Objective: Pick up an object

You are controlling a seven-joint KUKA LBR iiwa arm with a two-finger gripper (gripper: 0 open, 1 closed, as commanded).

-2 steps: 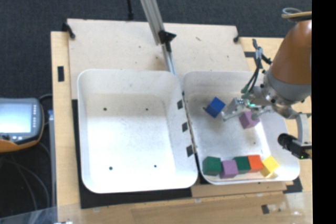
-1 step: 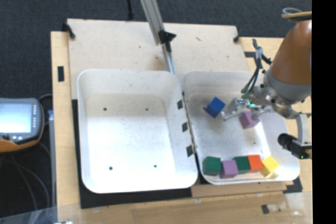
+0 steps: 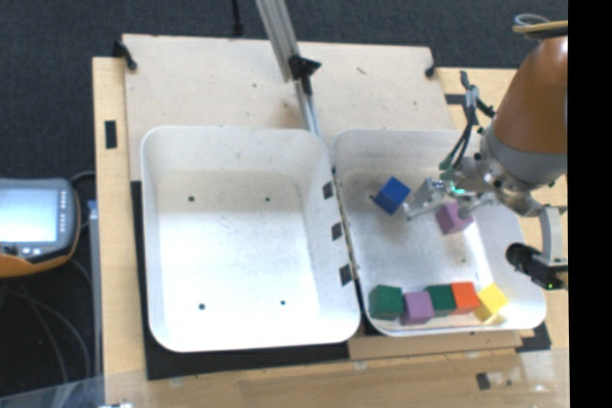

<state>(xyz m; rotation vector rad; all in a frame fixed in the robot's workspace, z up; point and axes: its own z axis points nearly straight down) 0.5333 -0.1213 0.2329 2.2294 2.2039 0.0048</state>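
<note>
My gripper (image 3: 435, 204) hangs over the middle of the right bin (image 3: 356, 153), below the orange-banded arm (image 3: 535, 100) that reaches in from the right. A purple cube (image 3: 454, 219) lies right at the gripper's lower right side; whether it is gripped or just beside it I cannot tell. A blue cube (image 3: 391, 195) sits just left of the gripper, a short gap away. Along the bin's front wall stands a row of cubes: green (image 3: 386, 301), purple (image 3: 418, 306), green (image 3: 441, 298), orange (image 3: 465, 295) and yellow (image 3: 491, 301).
The left bin (image 3: 239, 234) adjoins the right one, their rims meeting at a shared edge (image 3: 339, 225). A slanted aluminium post (image 3: 273, 5) rises behind the bins. A small screen device (image 3: 33, 220) sits off the bench at the far left.
</note>
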